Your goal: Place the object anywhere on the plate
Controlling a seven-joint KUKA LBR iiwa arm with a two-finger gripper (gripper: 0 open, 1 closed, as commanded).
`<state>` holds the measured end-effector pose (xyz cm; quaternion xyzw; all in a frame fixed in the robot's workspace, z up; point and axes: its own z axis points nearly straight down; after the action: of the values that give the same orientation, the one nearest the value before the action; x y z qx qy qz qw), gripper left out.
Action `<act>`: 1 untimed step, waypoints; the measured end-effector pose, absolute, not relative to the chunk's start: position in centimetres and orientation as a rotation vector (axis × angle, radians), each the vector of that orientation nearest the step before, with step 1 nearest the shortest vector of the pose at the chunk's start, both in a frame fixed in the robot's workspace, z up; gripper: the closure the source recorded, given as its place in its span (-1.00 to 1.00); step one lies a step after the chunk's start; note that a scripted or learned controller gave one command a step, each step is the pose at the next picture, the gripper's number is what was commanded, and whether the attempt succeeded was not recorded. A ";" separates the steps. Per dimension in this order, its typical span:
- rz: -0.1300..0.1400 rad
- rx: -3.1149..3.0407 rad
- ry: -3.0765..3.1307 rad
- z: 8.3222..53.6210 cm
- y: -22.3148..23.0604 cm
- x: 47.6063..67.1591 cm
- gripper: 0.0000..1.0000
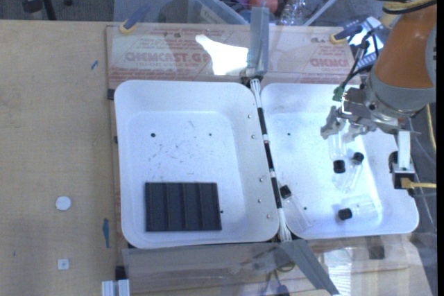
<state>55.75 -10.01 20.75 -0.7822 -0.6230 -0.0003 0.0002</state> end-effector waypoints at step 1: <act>0.003 -2.581 -1.783 18.4 -2.4 55.3 1.00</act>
<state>55.30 -2.43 18.43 -0.8227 -0.5684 0.0011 0.0022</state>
